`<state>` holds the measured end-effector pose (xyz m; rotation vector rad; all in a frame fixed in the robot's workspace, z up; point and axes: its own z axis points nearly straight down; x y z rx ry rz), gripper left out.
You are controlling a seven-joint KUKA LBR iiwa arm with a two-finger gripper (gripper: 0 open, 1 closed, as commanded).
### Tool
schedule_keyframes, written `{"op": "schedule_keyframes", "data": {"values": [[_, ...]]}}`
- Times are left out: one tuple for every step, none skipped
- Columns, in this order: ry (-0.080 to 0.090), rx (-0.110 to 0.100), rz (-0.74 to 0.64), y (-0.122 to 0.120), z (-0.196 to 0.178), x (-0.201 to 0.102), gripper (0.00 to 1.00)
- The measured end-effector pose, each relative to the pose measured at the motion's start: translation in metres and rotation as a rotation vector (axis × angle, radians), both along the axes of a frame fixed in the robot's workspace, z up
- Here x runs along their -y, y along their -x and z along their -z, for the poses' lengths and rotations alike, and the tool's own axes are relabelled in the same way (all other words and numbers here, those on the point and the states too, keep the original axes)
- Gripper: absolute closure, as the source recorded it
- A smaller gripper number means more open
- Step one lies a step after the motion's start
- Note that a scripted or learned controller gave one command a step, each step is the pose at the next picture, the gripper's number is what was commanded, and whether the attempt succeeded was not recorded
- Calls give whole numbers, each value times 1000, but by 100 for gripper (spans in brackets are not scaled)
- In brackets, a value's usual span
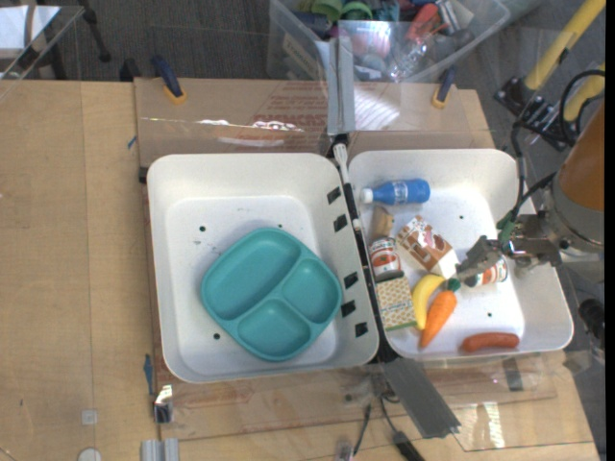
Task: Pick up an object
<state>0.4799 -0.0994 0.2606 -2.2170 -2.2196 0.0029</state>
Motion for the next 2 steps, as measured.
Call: {"op": "schedule_keyframes", "data": {"values": [[2, 13, 3, -2, 170, 11, 0], [9, 21, 8, -4, 159, 14, 100]]}}
